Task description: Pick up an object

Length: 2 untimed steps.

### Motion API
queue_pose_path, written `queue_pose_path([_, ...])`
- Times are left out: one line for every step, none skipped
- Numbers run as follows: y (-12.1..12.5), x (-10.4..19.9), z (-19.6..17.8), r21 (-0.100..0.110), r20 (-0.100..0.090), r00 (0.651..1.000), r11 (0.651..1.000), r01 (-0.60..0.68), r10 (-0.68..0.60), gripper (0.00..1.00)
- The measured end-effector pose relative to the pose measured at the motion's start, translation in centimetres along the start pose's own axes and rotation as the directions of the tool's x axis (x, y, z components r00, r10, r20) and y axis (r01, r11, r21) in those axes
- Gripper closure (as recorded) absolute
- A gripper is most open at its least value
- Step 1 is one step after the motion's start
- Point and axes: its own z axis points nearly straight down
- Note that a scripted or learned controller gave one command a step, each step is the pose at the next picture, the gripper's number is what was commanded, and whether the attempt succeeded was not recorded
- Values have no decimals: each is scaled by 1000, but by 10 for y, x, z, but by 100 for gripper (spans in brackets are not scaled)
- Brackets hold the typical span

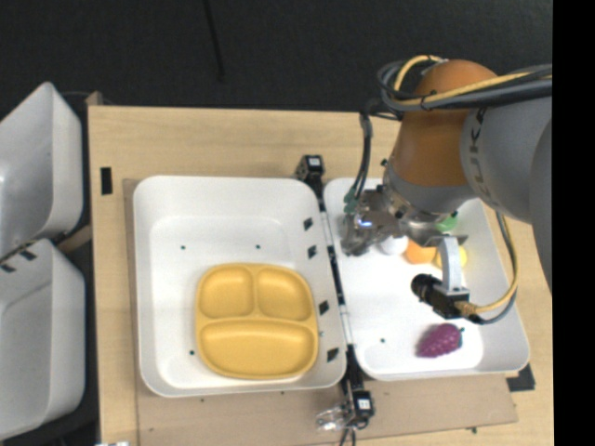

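2 bins on desk [112,360], gripper [358,235] low in right bin [493,347], grip state unclear, purple grapes [439,340] lying toward near-right corner.

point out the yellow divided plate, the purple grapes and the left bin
yellow divided plate [256,321]: camera view, on the ridge between its compartments
purple grapes [439,340]: camera view, middle of the bunch
left bin [186,240]: camera view, bare floor above the plate
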Motion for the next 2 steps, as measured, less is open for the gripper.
queue_pose_path([-5,50,9,0,0,1000,1000,0,0,100])
queue_pose_path([-21,97,-3,-2,0,1000,1000,2,-2,100])
